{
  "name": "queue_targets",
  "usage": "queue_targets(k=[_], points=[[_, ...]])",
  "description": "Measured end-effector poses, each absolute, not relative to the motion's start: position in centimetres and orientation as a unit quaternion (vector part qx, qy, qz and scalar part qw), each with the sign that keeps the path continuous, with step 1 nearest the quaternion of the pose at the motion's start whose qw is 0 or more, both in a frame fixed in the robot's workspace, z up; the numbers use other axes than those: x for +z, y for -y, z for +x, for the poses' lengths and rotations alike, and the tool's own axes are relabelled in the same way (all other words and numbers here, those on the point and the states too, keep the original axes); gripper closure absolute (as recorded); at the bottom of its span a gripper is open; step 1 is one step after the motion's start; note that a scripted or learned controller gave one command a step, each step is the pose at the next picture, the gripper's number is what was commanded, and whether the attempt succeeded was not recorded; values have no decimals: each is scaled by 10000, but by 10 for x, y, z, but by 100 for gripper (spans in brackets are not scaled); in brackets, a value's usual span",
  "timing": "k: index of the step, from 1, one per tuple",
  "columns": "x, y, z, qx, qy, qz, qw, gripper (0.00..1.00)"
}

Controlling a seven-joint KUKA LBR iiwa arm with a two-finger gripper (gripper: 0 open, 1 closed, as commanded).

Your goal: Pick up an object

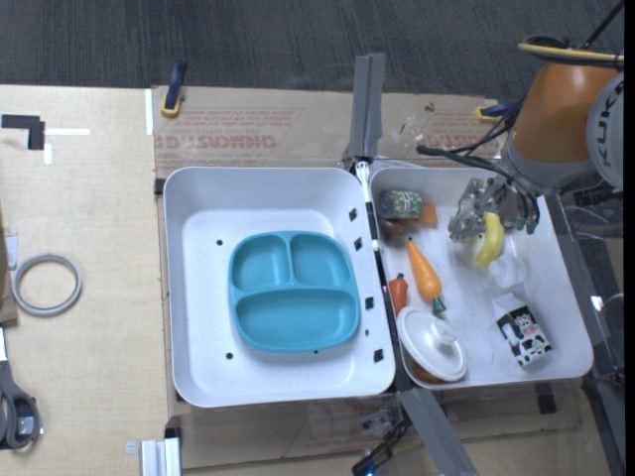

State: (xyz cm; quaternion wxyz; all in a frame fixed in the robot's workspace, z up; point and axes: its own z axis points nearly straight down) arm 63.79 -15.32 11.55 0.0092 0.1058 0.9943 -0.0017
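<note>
From my station I saw the left bin point(189, 296) holding a blue divided plate point(295, 291). In the right bin point(566, 305) lay a carrot point(424, 271), a white lid point(433, 342) and a black-and-white carton point(523, 335). The gripper point(483, 228) hung over that bin's upper part, its fingers closed around a yellow banana point(488, 238).

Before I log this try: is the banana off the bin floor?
Cannot tell. The banana sits at the gripper in the right bin; height is unreadable.
</note>
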Motion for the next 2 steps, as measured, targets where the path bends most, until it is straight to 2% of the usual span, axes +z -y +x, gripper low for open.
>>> queue_targets(k=[1, 2], points=[[115, 153, 638, -16, -9943, 1058, 90, 0], [93, 173, 626, -5, -9941, 1083, 21, 0]])
